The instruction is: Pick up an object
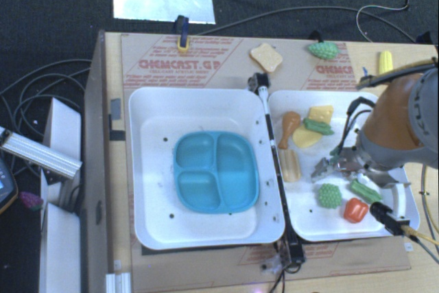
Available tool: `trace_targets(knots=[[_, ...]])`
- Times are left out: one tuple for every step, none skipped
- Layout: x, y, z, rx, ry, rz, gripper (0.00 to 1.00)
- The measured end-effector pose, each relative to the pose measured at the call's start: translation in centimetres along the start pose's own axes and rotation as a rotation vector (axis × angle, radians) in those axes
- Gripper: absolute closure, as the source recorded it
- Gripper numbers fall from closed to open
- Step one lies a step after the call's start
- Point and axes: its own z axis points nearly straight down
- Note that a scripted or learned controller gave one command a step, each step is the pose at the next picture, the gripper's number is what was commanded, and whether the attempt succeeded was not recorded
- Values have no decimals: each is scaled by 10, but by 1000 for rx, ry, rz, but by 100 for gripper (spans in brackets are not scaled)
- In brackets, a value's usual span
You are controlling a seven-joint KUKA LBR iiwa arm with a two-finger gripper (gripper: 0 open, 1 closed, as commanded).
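Note:
The right bin [306,221] holds several toy foods. They include a tan drumstick [289,127], a yellow cheese wedge [320,112] with a green pod [317,125] below it, a pale yellow piece [306,138] and a beige stick [291,165]. Lower down lie a green broccoli [329,195], a red pepper [354,210] and a green strip [365,190]. My gripper [324,168] hangs low in this bin, just above the broccoli and right of the beige stick. Nothing shows as held in it.
The left bin [147,147] carries a blue divided plate [216,171]. On the cardboard behind the bins lie a bread slice [266,57], a green bumpy toy [323,50] and a yellow corn cob [385,63]. The arm's grey and orange body [401,123] covers the right bin's far right side.

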Motion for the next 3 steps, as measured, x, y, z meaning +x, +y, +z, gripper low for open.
trace_targets(knots=[[25,-36,0,-1,1,-1,0],[26,-35,-10,-4,1,-1,100],[138,9,-100,-3,2,-3,100]])
